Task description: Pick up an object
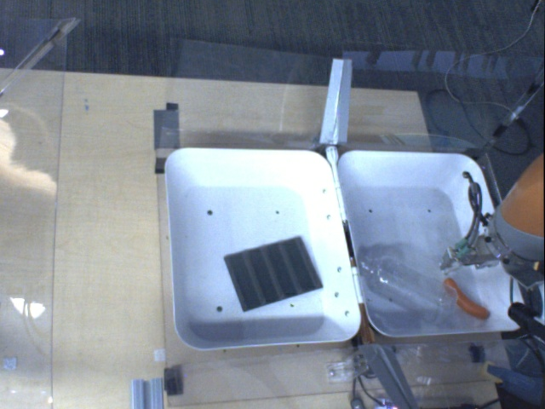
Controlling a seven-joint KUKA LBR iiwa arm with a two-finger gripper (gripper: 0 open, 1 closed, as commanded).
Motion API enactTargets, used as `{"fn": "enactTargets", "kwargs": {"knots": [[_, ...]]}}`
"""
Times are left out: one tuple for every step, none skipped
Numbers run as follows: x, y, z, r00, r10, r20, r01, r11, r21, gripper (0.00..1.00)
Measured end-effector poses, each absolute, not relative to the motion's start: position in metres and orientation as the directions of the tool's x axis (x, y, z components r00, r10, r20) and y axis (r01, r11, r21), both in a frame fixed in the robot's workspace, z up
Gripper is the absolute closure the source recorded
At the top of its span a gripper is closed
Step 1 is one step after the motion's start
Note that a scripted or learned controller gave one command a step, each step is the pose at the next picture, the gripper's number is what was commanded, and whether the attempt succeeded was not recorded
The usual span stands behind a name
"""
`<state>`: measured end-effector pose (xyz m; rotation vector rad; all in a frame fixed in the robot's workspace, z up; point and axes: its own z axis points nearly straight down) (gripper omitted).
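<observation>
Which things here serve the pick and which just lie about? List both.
For the pick: dark ribbed slab in the left bin; orange piece and clear plastic item in the right bin; the pincer.
Lying about: metal divider post, cables.

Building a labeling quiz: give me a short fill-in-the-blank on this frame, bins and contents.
1. The dark ribbed panel lies in the ____ bin.
2. The small object in the right bin is ____ in color.
3. The bench bears ____ white bins.
4. The gripper hangs over the ____ bin.

Missing words: left; orange; two; right
</observation>
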<state>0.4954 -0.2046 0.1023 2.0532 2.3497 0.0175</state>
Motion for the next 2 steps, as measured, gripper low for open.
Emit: {"fn": "enactTargets", "kwargs": {"knots": [[0.495,-0.205,0.102,-0.134,0.991,-0.008,0.991,0.134,0.022,0.00],[0.491,-0.202,0.090,-0.133,0.991,-0.007,0.991,0.133,0.014,0.00]]}}
